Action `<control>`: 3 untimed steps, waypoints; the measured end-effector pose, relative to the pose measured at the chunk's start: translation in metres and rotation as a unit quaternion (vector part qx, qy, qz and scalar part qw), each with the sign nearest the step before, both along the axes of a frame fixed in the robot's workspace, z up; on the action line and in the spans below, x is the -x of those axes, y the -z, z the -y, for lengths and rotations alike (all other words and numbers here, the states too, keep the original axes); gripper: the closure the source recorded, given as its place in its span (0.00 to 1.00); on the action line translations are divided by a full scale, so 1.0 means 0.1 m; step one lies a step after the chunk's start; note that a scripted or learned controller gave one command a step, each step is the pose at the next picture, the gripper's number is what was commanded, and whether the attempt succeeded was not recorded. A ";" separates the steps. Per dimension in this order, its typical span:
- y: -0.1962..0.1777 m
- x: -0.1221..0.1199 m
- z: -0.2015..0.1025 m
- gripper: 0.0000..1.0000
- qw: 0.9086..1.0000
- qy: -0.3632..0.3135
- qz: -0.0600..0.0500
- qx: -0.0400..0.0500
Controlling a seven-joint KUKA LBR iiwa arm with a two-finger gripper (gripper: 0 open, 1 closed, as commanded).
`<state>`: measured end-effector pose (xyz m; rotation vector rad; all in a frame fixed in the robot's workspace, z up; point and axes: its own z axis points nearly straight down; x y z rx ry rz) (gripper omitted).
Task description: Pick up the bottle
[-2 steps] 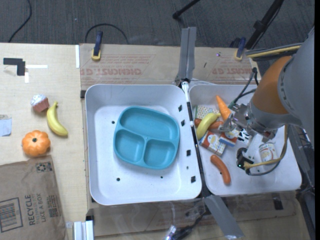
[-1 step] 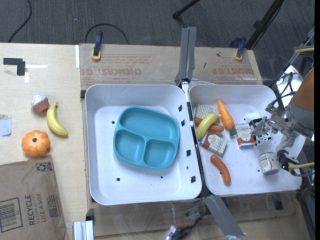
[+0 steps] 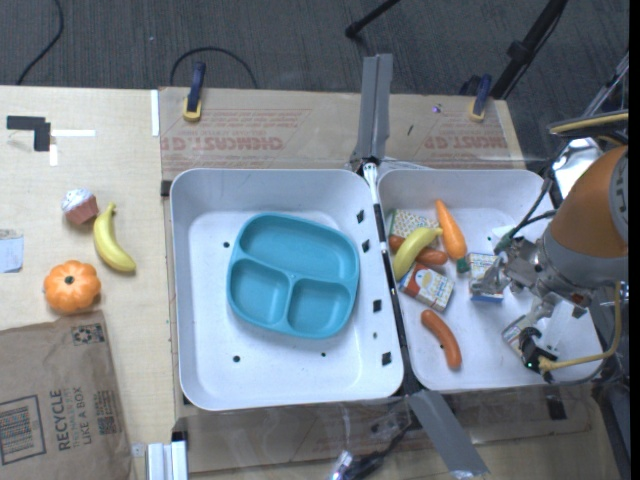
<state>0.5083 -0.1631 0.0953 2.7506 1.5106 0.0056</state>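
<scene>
While low in the right bin, gripper, finger state unclear, beside small bottle.

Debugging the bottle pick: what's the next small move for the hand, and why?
Probably a small nudge left to centre the hand over the small pale item that I take for the bottle, before lowering. The hand sits in the right bin just beside that item, not squarely over it, and a carton lies close on its far side.
</scene>
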 end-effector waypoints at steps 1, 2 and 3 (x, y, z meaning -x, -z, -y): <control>0.00 0.27 -0.08 0.00 0.981 0.193 0.002 -0.002; -0.96 -0.45 -0.83 0.00 0.921 0.390 -0.004 0.000; -1.72 -0.66 -1.93 0.00 0.934 0.357 -0.003 0.000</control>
